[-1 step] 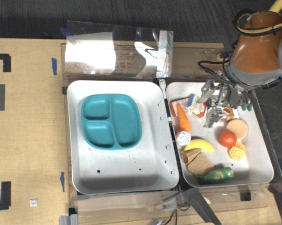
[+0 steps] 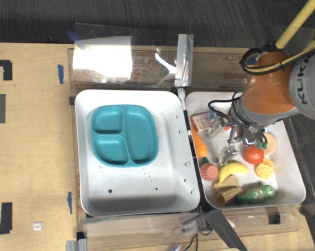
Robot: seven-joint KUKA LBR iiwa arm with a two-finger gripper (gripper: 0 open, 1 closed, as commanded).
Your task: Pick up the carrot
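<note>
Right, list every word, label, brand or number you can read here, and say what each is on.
"KU": large dark letters on the grey arm, cut off at the picture's edge.
Red-and-white packet in the right bin: carries print, too small and blurred to read.
No readable text on the teal tray, the carrot or the other food.

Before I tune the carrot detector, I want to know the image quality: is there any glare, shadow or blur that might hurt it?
In the camera view, strong glare washes out the clear sheet behind the left bin; the carrot in the right bin is evenly lit but small and slightly soft; the gripper beside it looks mildly blurred and its shape is hard to read; the whole frame is low in detail.
</note>
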